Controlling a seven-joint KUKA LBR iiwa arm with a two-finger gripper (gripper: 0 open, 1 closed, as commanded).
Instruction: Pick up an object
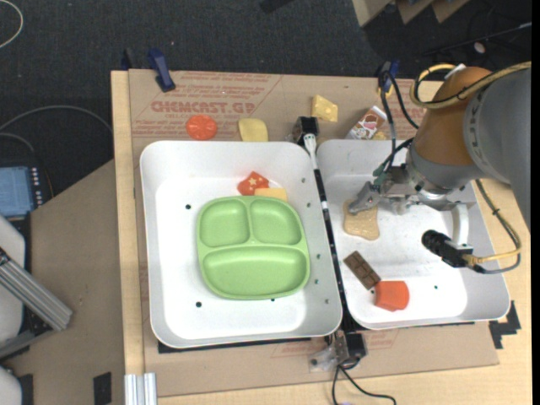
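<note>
My gripper [369,202] hangs low in the right bin [481,298], its tips right at the upper edge of a tan, flat cookie-like piece [361,224]. Nothing shows between its tips. A brown chocolate bar [361,269] lies nearer the front of that bin, with an orange block [391,295] beside it. In the left bin [169,251] rests a green divided plate [251,247]. A red piece [252,183] and a pale yellow piece [271,194] lie just behind the plate.
Behind the bins on the cardboard lie an orange disc [201,126], a yellow piece [252,130], a cheese wedge [324,108] and a small red-and-white packet [366,125]. A black clip [306,129] sits at the divider between the bins. The arm's grey and orange body [456,133] covers the right bin's back right.
</note>
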